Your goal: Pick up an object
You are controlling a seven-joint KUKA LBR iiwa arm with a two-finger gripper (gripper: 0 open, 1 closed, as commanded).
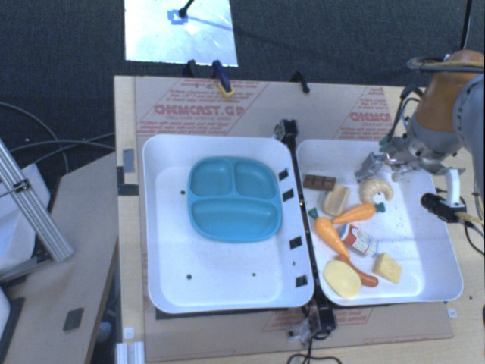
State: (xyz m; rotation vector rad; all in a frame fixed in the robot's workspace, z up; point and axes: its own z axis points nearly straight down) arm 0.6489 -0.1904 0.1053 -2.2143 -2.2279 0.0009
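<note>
Two shallow white bins sit side by side on the counter. The left bin (163, 279) carries a blue divided plate (234, 200) lying flat toward its far half. The right bin (432, 275) holds a cluster of toy foods: a brown chocolate bar (319, 181) near its far-left corner, a beige wedge (335, 201) just beside it, a croissant (375, 190), two carrots (356, 214) (331, 236), a small labelled can (359, 240) whose print is too small to read, a yellow round piece (342, 278) with a sausage (367, 279) against it, and a cheese block (387, 267) near the front edge. The pincer (377, 163) hangs just above the croissant at the bin's far side; whether it is spread or pressed together, I cannot tell. Red lettering on the board (198, 110) under the bins reads roughly "CHEMCAST GP".
</note>
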